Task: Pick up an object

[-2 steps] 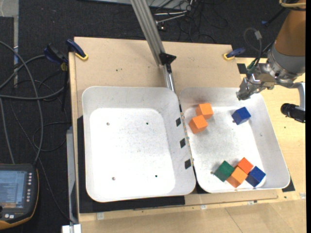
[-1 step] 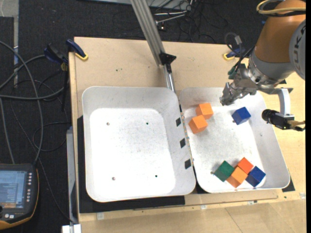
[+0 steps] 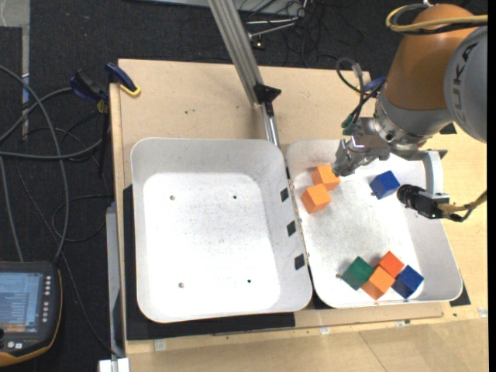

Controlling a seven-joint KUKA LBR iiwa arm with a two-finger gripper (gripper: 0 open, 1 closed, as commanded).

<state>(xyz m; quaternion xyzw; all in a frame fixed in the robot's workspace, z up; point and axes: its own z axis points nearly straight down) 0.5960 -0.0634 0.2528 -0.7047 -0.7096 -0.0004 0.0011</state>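
Two orange cubes sit in the right bin point(image 3: 434, 239) near its upper left: one point(image 3: 325, 177) just below and left of my gripper point(image 3: 346, 163), the other point(image 3: 315, 198) a little lower. The gripper hangs low over the bin's far end, right beside the upper orange cube. A blue cube point(image 3: 384, 184) lies to the gripper's right. At the bin's near end a green cube point(image 3: 358, 273), two orange cubes point(image 3: 391, 264) point(image 3: 377, 283) and a blue cube point(image 3: 408, 280) are bunched together.
The left bin point(image 3: 155, 208) stands beside the right one, with a ridge point(image 3: 293, 208) between them. A slanted metal pole point(image 3: 236, 41) rises behind the bins. A black camera unit point(image 3: 418, 200) hangs from the arm over the right bin's right side.
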